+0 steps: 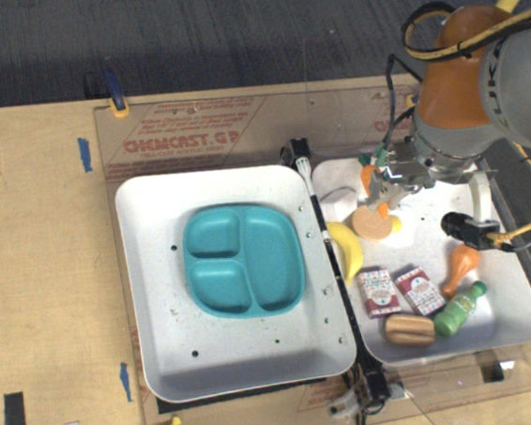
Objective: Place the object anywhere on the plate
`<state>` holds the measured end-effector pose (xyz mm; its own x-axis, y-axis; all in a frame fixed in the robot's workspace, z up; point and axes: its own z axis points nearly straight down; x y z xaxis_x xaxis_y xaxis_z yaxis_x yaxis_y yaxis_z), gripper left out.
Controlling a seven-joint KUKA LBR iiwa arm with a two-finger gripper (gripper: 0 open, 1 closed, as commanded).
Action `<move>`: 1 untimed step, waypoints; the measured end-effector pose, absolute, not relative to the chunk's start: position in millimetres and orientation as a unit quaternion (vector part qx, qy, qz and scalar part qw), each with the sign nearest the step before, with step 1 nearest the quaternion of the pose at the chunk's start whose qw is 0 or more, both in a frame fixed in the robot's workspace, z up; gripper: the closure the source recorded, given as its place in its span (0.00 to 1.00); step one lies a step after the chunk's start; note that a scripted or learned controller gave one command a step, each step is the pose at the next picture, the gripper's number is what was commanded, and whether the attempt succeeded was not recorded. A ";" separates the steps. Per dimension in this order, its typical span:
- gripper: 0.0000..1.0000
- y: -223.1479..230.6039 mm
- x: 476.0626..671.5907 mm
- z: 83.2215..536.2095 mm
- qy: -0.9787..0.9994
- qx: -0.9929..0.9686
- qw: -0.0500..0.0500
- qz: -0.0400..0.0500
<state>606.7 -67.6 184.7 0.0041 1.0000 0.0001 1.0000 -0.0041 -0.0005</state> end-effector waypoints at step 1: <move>1.00 6.7 573.7 184.1 -0.685 -0.728 0.004 0.000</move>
<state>573.7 6.7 184.1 0.0605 0.9982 0.0048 0.9982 -0.0605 -0.0059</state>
